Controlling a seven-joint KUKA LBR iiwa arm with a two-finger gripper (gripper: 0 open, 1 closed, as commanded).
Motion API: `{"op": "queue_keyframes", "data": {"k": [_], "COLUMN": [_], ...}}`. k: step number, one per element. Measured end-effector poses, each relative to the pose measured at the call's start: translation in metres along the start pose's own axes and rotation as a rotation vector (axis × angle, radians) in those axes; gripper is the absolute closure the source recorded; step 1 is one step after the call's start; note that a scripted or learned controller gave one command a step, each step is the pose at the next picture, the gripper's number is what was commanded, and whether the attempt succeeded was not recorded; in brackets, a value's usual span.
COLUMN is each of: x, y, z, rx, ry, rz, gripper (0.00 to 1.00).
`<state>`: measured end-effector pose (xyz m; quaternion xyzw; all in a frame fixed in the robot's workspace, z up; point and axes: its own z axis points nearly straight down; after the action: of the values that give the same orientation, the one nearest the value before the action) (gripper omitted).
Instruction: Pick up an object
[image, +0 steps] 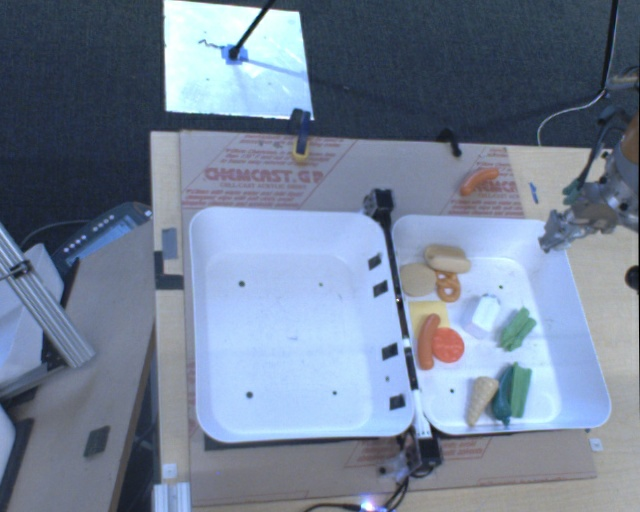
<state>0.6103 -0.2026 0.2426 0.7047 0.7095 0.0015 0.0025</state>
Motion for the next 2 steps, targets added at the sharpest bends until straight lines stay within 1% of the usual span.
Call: {"op": "queue_keyframes", "data": {"k": [1,2], "x": [0.015,0.069], "y": [-0.094,-0.102], "z": [0.078,0.162], "rx": [0.017,0.009], "ry": [0.006,0.005], "rz": [0.008,0.001], "gripper": [1.0,1.0]}}
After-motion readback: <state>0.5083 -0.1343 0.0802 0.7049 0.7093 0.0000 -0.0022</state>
